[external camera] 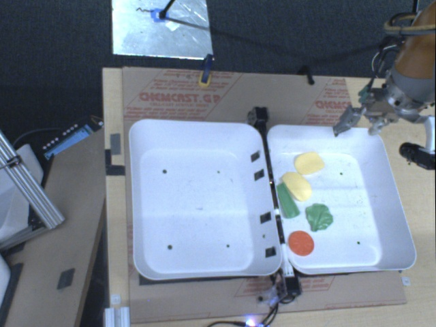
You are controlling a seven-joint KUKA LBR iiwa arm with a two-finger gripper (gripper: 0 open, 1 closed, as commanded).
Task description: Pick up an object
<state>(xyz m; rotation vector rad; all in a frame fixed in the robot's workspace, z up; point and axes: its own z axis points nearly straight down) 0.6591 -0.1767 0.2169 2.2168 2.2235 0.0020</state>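
The right bin [381, 182] holds several small pieces. A yellow piece [309, 163] lies near its back left, and a second yellow one [297, 186] sits just in front of it. A green strip [287, 201] leans by the left wall, a green leafy piece [319, 216] lies in the middle, and a red-orange disc [301, 243] rests near the front. My gripper [360, 120] hangs over the bin's back rim at the upper right, its two fingers spread and nothing between them, well apart from every piece.
The left bin [146, 142] stands beside the right one, with black clips [262, 176] along the shared wall. A shiny metal sheet [162, 19] lies at the back, and a yellow clamp [205, 79] sits at the cardboard's far edge.
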